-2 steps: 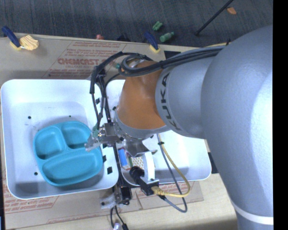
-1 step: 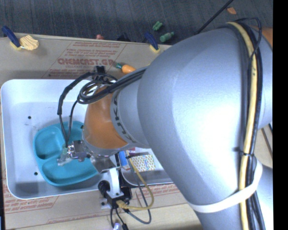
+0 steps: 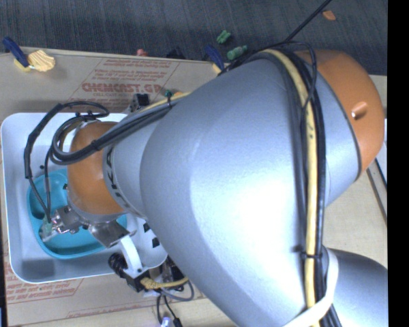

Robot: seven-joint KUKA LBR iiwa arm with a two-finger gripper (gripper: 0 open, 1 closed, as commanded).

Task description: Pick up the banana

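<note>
The grey arm (image 3: 245, 182) fills most of the camera view, reaching across the bench from the right with its orange wrist band (image 3: 88, 169) over the left white bin (image 3: 10, 182). The gripper (image 3: 58, 227) sits low in that bin, below the orange band, and shows as a cluster of metal and cable; whether it is apart, together or clamped on anything cannot be told from here, since the wrist hides it from above. Directly beneath and around the gripper lies a blue bowl-like object (image 3: 44, 203), its rim curving out to the left of and below the wrist. The banana itself cannot be made out: no yellow fruit shows beside or under the gripper, and if it is in this bin it is most likely hidden under the wrist or inside the blue object. A small yellow item (image 3: 42, 61) lies well apart from the gripper, on the cardboard sheet (image 3: 123, 73) beyond the bin's far edge, but it looks more like a clip or scrap than the fruit. Judging by the low pose, the step in hand seems to be the reach or the grasp attempt inside the left bin. The next move calls for confirming something is truly caught, then lifting straight up, clear of the blue rim and the bin wall.
</note>
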